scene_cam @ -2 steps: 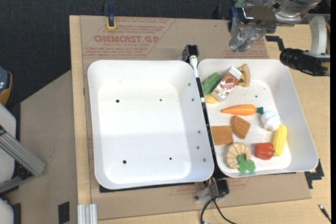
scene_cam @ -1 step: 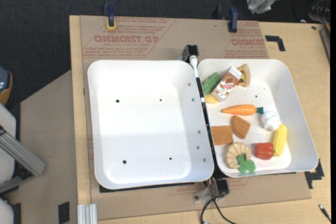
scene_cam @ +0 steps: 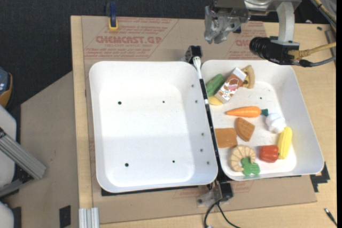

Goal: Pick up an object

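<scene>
- Brown cardboard [scene_cam: 133, 34] covers the bench under two white bins.
- Arm hangs above the far edge; gripper [scene_cam: 219, 32] points down, fingers narrow, holding nothing.
- Right bin [scene_cam: 302, 99] holds toy foods: carrot [scene_cam: 243, 111], corn [scene_cam: 285, 141], tomato [scene_cam: 269, 153].

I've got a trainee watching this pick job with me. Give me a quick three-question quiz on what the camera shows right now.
1. True or false: the toy food lies in the left bin.
2. Which item lies nearest the carrot? A) corn cob B) small carton C) red pepper
3. Where is the gripper in relation to the bins?

Key
1. False: all the pieces lie in the right bin.
2. B.
3. It hangs beyond the far edge of the bins, near where the two meet, with nothing seen between its jaws.
</scene>
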{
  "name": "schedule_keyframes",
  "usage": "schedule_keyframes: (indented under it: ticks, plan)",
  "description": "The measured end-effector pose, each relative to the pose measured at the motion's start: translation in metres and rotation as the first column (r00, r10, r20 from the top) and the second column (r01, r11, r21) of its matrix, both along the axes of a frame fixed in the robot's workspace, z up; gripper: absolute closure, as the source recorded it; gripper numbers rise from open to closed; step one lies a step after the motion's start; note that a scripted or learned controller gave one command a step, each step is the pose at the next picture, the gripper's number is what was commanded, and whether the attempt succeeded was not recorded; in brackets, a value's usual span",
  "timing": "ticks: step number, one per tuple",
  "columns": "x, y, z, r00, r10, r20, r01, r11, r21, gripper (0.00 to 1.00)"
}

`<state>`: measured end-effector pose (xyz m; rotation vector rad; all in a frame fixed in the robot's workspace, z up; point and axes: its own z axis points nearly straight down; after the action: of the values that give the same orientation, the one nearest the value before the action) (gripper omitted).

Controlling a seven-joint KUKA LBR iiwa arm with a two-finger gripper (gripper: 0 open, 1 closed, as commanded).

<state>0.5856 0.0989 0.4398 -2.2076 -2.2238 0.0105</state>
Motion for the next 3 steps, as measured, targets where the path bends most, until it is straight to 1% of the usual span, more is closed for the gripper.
schedule_keyframes:
  ticks: [1, 2, 3]
  plan:
    - [-0.006, 0.100, -0.117, 1.000, 0.003, -0.005, -0.003, 1.000, -0.001, 1.00]
    - [0.020, 0.128, 0.024, 1.000, -0.003, 0.028, 0.003, 1.000, 0.006, 1.00]
    - [0.019, 0.127, 0.026, 1.000, -0.004, 0.016, 0.004, 1.000, 0.001, 1.00]
